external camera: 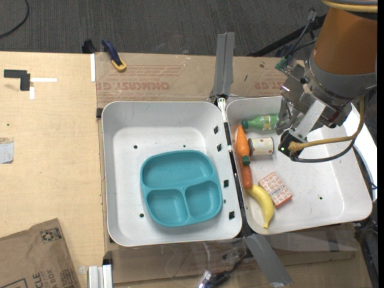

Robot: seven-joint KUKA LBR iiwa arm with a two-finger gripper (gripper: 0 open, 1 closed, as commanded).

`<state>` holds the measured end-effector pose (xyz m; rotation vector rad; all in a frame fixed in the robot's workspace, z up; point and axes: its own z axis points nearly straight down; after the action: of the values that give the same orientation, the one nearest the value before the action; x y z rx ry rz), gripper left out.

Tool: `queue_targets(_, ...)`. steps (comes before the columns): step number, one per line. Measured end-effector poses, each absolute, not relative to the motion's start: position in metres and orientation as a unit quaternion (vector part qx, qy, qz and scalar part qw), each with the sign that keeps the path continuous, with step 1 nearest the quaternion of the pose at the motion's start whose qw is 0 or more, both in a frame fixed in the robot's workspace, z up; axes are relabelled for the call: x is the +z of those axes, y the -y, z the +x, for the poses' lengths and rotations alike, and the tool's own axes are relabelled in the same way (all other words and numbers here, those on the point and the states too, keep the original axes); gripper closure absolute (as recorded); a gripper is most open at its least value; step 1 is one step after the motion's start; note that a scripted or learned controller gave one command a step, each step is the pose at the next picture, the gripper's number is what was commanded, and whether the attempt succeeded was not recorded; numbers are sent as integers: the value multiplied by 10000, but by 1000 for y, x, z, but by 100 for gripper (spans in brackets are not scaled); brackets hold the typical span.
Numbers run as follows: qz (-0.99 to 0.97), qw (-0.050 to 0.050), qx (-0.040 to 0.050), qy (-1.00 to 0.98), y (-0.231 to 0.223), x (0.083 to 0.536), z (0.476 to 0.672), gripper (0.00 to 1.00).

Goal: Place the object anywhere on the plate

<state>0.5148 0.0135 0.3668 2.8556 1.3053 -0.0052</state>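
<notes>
A teal plate (179, 188) with three compartments lies in the left bin (120, 161), nothing on it. The right bin (336, 191) holds a green bottle (261, 122), an orange carrot (240, 141), a small pale can (261, 146), a yellow banana (263, 204) and a red-and-white packet (275, 189). My gripper (289, 120) hangs over the far part of the right bin, just right of the green bottle and the can. Nothing shows in its grasp.
A second orange piece (246, 176) lies along the right bin's left wall below the carrot. A raised divider (227, 131) separates the two bins. A yellow-and-blue clamp (114, 56) sits on the bench at the back left.
</notes>
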Motion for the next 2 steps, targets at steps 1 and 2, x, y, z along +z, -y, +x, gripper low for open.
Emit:
queue_targets(1,8874,3,-24,-4611,-63,380,483,100)
queue_targets(2,8780,2,-29,-4787,-145,362,478,100)
